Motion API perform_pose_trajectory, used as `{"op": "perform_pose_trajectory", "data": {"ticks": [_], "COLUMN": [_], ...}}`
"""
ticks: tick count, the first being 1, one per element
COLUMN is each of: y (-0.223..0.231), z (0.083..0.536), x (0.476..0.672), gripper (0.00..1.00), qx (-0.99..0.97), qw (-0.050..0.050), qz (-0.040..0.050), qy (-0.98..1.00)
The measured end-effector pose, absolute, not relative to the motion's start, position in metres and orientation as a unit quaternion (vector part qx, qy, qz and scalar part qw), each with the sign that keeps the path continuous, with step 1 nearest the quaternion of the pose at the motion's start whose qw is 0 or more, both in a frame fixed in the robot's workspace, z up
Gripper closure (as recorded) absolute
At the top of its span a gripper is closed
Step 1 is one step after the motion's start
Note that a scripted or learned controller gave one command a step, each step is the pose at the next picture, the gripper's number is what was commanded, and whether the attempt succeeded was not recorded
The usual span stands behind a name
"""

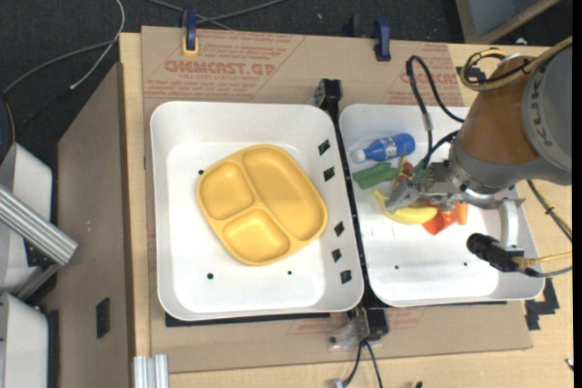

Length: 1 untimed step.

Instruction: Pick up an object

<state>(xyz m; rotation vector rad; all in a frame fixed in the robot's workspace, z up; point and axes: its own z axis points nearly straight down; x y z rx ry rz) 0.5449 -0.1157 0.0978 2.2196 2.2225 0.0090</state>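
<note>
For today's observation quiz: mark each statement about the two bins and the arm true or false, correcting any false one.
1. The yellow divided plate lies in the left bin. True.
2. The blue bottle is in the left bin. False: it lies in the right bin.
3. The pincer hovers over the plate. False: it is over the right bin's items.
4. A yellow banana lies beside an orange item. True.

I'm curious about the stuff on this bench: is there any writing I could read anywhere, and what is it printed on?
"CHEMCAST G.P": large red letters on the brown board behind the left bin; the lines around it are too small to read.
More red print on the same board behind the right bin: too blurred and partly covered to read.
Blue bottle: its label is too small to read.
</note>
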Motion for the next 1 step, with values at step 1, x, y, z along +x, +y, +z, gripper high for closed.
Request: {"op": "perform_pose_trajectory", "data": {"ticks": [1], "y": [-0.1192], "z": [0.0909], "x": [0.5484], "gripper": [0.00], "qx": [0.708], "qw": [0.006], "qz": [0.0015], "qy": [0.706]}}
